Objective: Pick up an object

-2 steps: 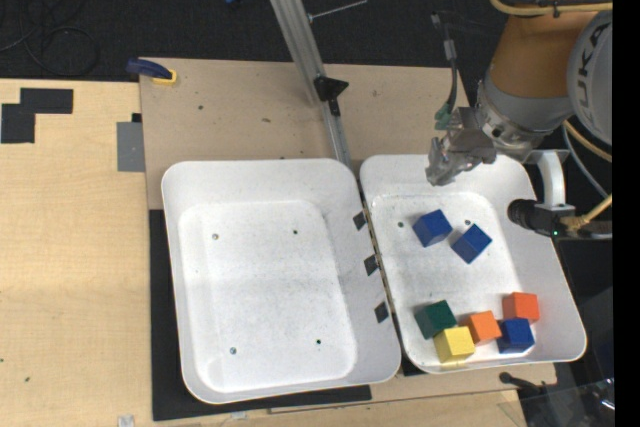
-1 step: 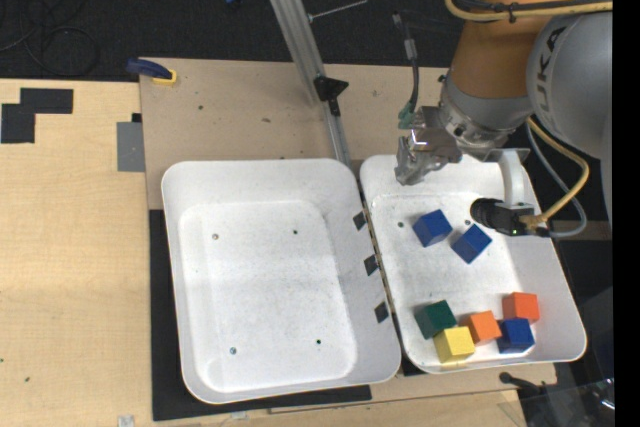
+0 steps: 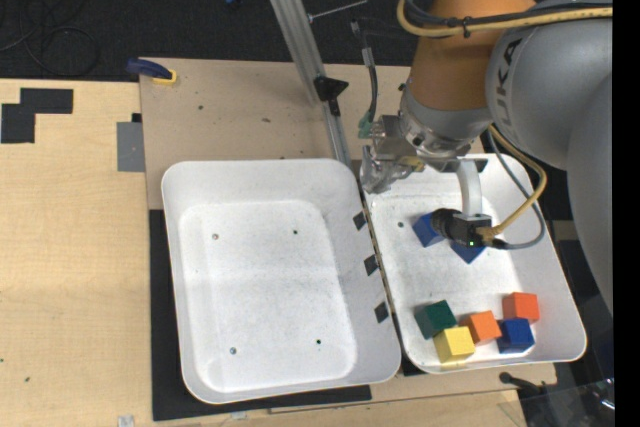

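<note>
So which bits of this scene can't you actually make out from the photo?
Right bin: its far right corner is covered by the grey arm in the camera view.
One blue block: partly covered by part of the robot, so its outline is unclear.
Gripper: small and cluttered over the bin's far left edge; whether it holds anything can't be told.

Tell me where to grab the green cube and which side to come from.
Come straight down on the green cube and close across its face toward the left bin and its face toward the orange cube. It sits flat, the first is open, and a narrow gap seems to clear the second. The yellow cube crowds its near edge.
</note>
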Available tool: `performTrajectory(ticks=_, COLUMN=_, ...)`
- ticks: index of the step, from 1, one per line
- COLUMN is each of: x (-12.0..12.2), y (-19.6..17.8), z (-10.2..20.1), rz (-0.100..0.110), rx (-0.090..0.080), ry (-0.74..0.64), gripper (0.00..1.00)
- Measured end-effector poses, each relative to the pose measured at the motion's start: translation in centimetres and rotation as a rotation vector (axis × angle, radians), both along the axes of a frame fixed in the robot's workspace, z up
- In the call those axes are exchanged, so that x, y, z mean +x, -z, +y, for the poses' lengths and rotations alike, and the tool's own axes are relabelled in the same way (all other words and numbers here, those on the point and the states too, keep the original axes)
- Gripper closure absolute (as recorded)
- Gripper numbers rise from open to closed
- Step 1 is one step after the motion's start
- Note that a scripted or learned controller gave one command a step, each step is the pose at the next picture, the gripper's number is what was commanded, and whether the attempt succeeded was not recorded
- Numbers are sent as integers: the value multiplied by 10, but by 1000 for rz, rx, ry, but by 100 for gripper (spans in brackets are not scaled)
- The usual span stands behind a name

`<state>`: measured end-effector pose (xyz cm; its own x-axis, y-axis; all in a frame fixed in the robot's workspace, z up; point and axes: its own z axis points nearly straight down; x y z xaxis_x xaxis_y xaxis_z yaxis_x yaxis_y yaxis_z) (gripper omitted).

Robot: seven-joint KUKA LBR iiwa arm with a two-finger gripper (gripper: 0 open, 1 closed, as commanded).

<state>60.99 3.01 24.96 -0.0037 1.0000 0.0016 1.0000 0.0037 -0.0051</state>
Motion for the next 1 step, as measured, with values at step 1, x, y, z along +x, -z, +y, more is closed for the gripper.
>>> performTrajectory(ticks=1, x=15, y=13, z=51, rz=-2, rx=-1, ry=0, gripper=100)
